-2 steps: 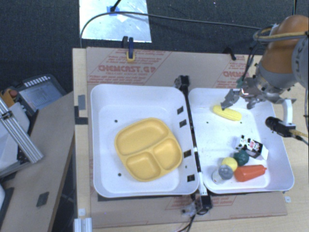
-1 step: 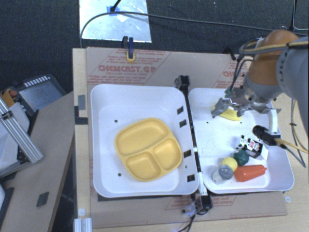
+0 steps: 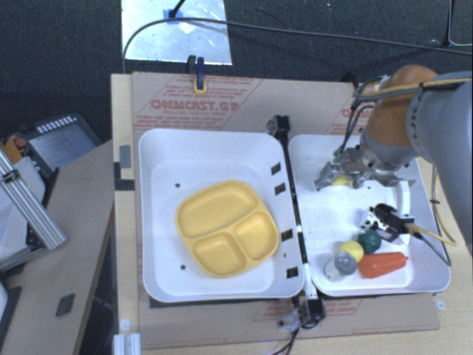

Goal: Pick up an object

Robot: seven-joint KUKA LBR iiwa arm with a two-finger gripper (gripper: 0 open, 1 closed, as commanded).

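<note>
At the lower right of the frame, in the right bin (image 3: pixel 425 283), we see an orange toy carrot (image 3: pixel 382 264) that looks light, stiff and smooth, best taken across its thick middle, while the gripper (image 3: pixel 331 174) hovers above, its state unclear to us.

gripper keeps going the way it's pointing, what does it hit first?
Likely the small yellow object right at the tip of the gripper, then the right bin floor beneath it. Depth is hard to judge from this slanted view.
</note>
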